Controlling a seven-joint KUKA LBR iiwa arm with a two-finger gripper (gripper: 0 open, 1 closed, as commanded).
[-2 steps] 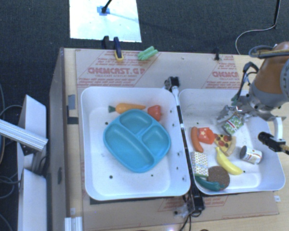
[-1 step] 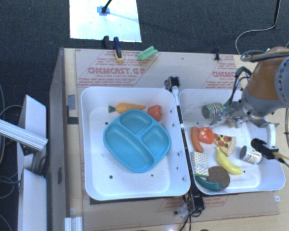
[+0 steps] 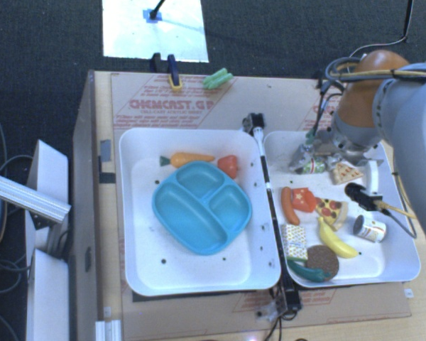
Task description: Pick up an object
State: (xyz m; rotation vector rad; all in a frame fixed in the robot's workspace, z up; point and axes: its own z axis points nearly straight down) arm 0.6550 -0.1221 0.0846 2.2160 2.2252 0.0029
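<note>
A small red-and-green item (image 3: 314, 166) is lying at the far left of the right bin (image 3: 405, 261), touching the gripper (image 3: 303, 158) pressing down there. A banana (image 3: 335, 239) is lying nearer, beside a can (image 3: 370, 227).

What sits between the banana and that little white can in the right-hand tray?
Nothing: in the camera view, bare white tray floor separates the yellow toy banana from the small white can lying right of it.
</note>
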